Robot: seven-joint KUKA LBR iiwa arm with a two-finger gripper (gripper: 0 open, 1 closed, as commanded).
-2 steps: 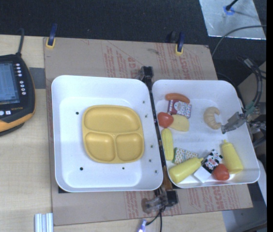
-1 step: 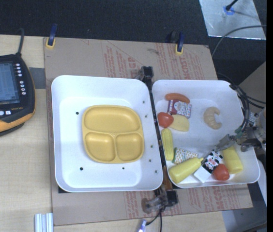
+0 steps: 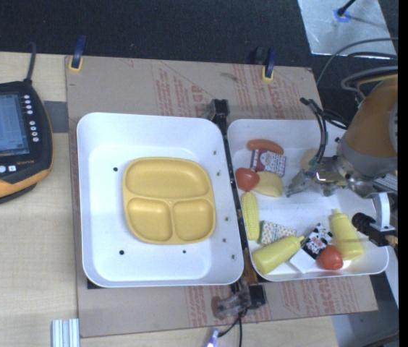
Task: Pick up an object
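My gripper [image 3: 311, 181] hangs over the right white bin [image 3: 377, 266], near its middle right, below the grey arm with the orange band [image 3: 375, 121]. Just left of it lie a pale yellow lemon-like piece [image 3: 270, 186], a red tomato [image 3: 246, 178], a small printed box [image 3: 273, 164] and a red sausage [image 3: 264, 146]. Toward the front lie a corn cob [image 3: 250, 216], a checked wedge [image 3: 277, 231], two yellow bottles [image 3: 278, 252] [image 3: 346, 236], a black-and-white item [image 3: 319, 239] and a second red tomato [image 3: 330, 259]. I see nothing held.
The left white bin [image 3: 95, 259] holds a yellow divided plate [image 3: 169, 197]. An orange-edged tablet [image 3: 3, 143] lies on the bench at far left. Clamps [image 3: 77, 53] [image 3: 268, 63] pin the cardboard's back edge. Black cables [image 3: 321, 132] trail beside the arm.
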